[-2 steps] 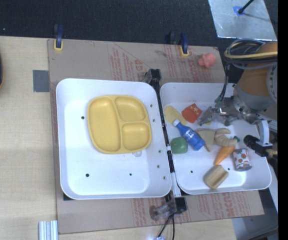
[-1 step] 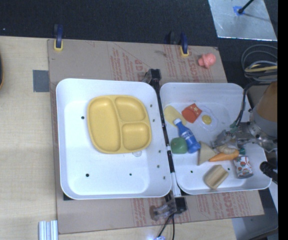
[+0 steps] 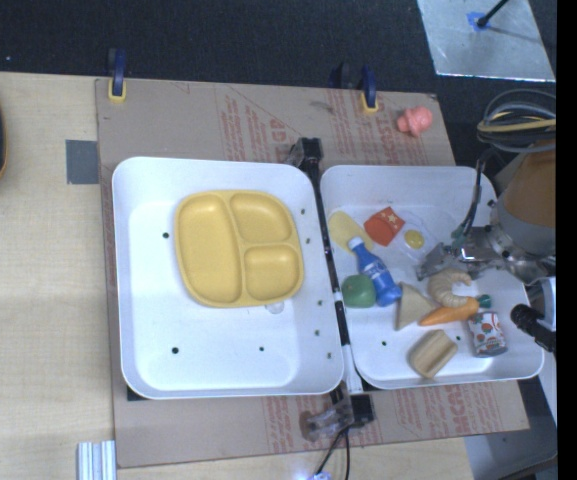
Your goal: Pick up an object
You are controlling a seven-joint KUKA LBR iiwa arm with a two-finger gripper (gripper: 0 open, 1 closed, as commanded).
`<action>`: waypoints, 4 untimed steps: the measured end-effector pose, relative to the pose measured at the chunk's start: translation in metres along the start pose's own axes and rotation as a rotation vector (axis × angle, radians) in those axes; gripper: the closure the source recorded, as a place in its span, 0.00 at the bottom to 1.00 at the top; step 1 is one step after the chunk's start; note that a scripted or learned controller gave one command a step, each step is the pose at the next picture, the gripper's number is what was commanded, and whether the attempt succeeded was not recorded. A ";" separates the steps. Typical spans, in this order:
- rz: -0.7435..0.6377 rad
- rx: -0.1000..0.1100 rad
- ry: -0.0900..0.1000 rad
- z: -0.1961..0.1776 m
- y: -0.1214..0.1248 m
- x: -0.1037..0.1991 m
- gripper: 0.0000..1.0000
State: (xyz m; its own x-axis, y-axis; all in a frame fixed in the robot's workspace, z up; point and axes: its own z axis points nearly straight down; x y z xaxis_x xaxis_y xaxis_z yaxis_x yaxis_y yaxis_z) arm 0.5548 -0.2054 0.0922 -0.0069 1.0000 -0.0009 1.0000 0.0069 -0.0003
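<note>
Nearest the camera, within the right bin [image 3: 368, 373]: a tan block [image 3: 432, 352] by the front wall, with a small printed can [image 3: 487, 334] to its right. Behind the block, a carrot [image 3: 449, 314] lying crosswise, touching a pale wedge [image 3: 408, 309] on its left. Behind the carrot, a cream curled piece [image 3: 449, 287]. Left of the wedge, a blue bottle [image 3: 374, 271] lying on its side, and a green ball [image 3: 358, 291] against it, close to the bin's left wall. Further back, a red block [image 3: 384, 226], a yellow round piece [image 3: 344, 230] to its left, a small yellow bit [image 3: 414, 239] to its right. Gripper [image 3: 446, 259] over the bin's right side, just behind the cream piece; finger state cannot be told. Left bin [image 3: 148, 358], touching the right bin: one yellow divided plate [image 3: 238, 247]. Farthest, beyond the right bin's back wall: a pink lump [image 3: 415, 120] on the cardboard [image 3: 218, 118].
</note>
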 end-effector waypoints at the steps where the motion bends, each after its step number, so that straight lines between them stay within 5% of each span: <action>1: 0.001 0.001 -0.001 -0.011 -0.001 -0.002 1.00; 2: -0.002 -0.001 0.000 0.001 0.032 0.066 1.00; 3: -0.003 -0.007 0.002 -0.106 0.044 0.121 1.00; 4: -0.005 0.006 0.003 -0.099 0.029 0.192 1.00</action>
